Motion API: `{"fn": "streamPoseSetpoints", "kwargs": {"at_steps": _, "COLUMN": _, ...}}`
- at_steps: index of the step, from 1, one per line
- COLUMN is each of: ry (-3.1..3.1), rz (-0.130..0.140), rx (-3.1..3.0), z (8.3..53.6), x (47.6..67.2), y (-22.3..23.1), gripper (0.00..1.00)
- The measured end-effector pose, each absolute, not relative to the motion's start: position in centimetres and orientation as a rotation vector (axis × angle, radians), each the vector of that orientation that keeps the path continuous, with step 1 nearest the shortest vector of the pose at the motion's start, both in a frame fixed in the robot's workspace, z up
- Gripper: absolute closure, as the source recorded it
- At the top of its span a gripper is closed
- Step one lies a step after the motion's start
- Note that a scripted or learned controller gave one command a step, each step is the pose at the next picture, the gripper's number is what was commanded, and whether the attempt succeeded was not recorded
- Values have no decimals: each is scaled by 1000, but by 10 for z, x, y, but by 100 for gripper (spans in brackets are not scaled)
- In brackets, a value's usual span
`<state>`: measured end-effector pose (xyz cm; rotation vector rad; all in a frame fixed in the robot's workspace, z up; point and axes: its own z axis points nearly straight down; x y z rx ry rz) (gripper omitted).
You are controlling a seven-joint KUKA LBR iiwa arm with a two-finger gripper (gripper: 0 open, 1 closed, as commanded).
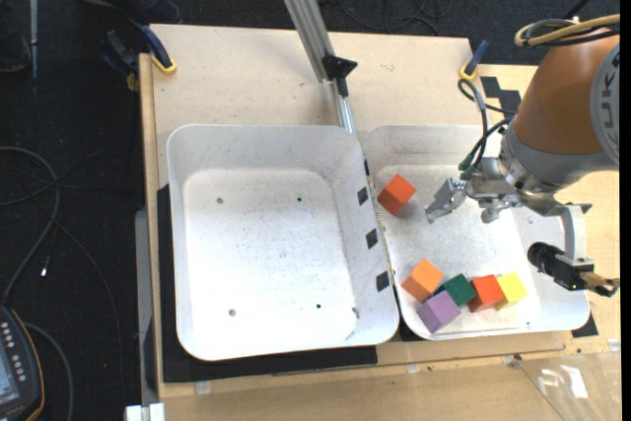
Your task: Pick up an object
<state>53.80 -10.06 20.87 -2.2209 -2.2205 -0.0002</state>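
In the right bin (424,141) an orange cube (396,194) lies alone near the left wall. A cluster sits along the front: a lighter orange cube (425,278), a green cube (458,290), a purple cube (440,310), a red-orange cube (487,291) and a yellow cube (512,287). My gripper (465,206) hangs over the middle of this bin, right of the lone orange cube and above the cluster. Its two fingers (440,203) are spread open with nothing between them.
The left bin (266,242) adjoins the right one along a shared rim. A slanted metal pole (306,10) comes down to the bins' back edge. Blue and yellow clamps (158,49) grip the board's back corners. Cables (488,128) trail from the arm's wrist.
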Motion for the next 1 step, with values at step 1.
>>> {"fn": "streamPoseSetpoints", "kwargs": {"at_steps": 1, "ry": -2218, "rz": 3, "rx": -2229, "z": 180, "x": 575, "y": -168, "gripper": 0}}
